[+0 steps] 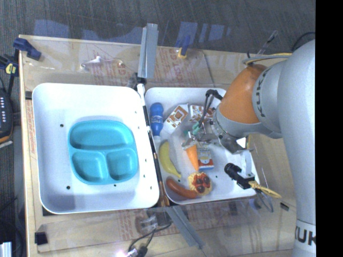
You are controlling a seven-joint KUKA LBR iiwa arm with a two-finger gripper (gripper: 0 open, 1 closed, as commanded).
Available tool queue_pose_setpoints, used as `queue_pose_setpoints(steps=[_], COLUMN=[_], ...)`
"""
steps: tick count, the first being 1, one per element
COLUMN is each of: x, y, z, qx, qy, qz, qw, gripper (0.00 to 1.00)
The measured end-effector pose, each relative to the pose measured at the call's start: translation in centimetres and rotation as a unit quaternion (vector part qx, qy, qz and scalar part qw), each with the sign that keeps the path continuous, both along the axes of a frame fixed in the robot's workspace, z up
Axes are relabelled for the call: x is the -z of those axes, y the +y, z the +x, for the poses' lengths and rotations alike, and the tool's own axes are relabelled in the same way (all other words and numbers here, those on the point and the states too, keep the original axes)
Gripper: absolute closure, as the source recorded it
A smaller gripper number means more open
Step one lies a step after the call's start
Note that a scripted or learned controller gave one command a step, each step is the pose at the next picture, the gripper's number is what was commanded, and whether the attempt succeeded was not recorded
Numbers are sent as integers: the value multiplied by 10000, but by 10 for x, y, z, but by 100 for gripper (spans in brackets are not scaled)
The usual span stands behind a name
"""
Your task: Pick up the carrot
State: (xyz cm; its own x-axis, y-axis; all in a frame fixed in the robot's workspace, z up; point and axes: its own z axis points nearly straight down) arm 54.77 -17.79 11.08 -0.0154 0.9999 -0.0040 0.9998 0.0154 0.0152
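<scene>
carrot (192, 157): small, orange, tapered, lying in the right bin (236, 194) just right of the banana (169, 161) | pincer (194, 136): hovering directly above the carrot's top end, grip state impossible to tell

Two bins (45, 98), one carrot (192, 157).

Bright even overhead light; white bins (48, 143) slightly overexposed, bluish cast, soft shadows, mild overall blur.
</scene>
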Motion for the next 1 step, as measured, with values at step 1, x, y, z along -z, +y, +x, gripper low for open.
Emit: queue_pose_setpoints(steps=[1], x=[-99], y=[40], z=[22], qx=[1180], qy=[84], qz=[29], qw=[9930], gripper=[100])
